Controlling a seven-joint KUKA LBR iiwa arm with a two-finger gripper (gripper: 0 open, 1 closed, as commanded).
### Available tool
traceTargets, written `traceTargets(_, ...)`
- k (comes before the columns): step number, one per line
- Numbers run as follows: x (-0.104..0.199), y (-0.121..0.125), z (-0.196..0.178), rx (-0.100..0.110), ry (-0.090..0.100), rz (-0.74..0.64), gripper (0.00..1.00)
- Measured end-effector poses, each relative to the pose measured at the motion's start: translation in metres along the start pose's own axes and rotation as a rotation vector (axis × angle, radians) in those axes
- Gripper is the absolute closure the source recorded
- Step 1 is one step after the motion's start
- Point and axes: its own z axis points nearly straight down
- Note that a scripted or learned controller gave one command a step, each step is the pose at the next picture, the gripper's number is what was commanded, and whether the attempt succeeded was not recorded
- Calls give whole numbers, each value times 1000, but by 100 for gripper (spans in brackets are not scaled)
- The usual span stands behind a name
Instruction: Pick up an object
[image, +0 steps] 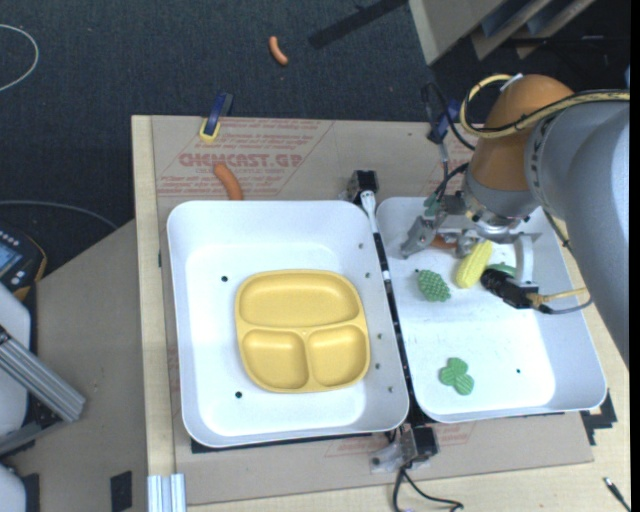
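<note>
Yellow plastic corn (471, 264) lies in the right bin (560, 385), near its far edge, and the gripper (468, 243) is directly over it. Whether the gripper has hold of the corn, I cannot tell. A green bumpy toy (433, 285) is just beside the corn, and another green toy (457, 376) lies nearer the front. The left bin (200, 240) holds a yellow divided plate (300, 330).
</note>
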Motion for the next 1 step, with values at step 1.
traceTargets(1,0,1,-13,-5,0,1,100)
